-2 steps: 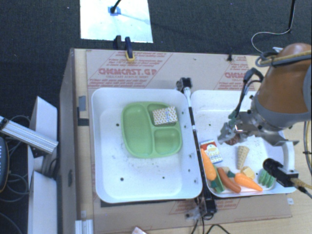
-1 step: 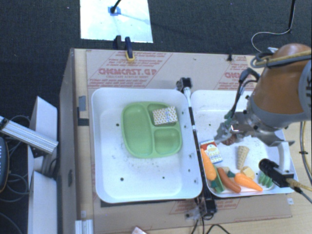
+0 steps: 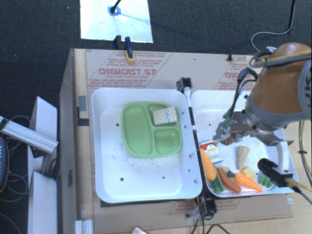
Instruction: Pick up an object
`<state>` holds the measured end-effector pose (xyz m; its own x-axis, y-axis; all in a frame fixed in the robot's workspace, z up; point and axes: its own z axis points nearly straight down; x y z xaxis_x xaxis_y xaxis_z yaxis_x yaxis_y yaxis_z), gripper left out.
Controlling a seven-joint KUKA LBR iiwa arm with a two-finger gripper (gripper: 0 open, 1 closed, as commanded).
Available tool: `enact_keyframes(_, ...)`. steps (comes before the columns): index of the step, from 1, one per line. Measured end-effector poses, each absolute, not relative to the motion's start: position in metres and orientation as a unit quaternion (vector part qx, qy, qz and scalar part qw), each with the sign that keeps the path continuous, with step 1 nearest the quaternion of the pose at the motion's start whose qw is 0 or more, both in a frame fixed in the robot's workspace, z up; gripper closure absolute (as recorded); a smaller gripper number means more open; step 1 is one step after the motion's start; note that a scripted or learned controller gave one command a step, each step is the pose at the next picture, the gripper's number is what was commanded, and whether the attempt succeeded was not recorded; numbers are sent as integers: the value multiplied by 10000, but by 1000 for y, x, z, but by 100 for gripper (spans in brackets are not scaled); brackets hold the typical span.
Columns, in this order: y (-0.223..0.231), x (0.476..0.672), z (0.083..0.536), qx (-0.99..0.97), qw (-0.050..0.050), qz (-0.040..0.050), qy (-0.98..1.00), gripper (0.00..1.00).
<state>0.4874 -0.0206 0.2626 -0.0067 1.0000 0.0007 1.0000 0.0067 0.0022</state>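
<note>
The arm reaches in from the right of the frame, and the tool (image 3: 225, 133) hangs low in the right bin (image 3: 209, 106), just above the toy food gathered at its lower part. Whether the tool is wide or narrow I cannot tell. Nearest to it lie a small printed carton (image 3: 213, 152), a cone (image 3: 242, 156) and carrots (image 3: 247, 182). The green tray (image 3: 141, 135) is in the left bin. I judge the step as the approach; next the tool must descend over one object and close.
</note>
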Motion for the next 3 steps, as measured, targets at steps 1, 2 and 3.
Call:
enact_keyframes(1, -9, 487, 264, 7045, 4, 11, 7097, 100)
enact_keyframes(2, 18, 487, 265, 7048, 1, 10, 7094, 100)
enact_keyframes(3, 11, 488, 266, 7062, -2, 6, 7081, 100)
